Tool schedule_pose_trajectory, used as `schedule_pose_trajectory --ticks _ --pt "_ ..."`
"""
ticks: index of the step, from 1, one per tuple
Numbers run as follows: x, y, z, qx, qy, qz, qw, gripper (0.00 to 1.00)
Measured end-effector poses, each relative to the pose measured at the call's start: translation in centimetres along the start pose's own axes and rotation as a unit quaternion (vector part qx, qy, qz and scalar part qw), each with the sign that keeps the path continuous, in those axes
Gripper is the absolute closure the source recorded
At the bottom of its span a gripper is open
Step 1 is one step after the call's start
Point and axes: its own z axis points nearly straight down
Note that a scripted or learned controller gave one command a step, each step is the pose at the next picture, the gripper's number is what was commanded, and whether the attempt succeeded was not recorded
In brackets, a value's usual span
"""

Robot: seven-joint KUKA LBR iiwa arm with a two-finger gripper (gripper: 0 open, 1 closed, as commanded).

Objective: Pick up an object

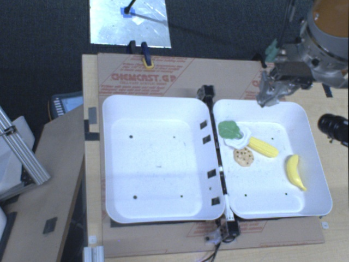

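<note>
The right bin holds a green leafy piece lying on a white piece, a yellow corn cob, a round brown cookie and a yellow banana. My gripper hangs above the far rim of the right bin, behind and to the right of the green piece. Nothing shows between its fingers.
The left bin lies beside the right one, joined by a black hinge strip. Both rest on a cardboard sheet. A shiny metal plate lies at the back left. A black round part sits at the right edge.
</note>
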Motion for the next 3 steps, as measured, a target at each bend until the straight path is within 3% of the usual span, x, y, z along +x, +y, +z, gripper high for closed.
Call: schedule_pose_trajectory --ticks 3 --pt "1.8 0.0 1.1 0.000 0.001 -0.003 1.0000 1.00"
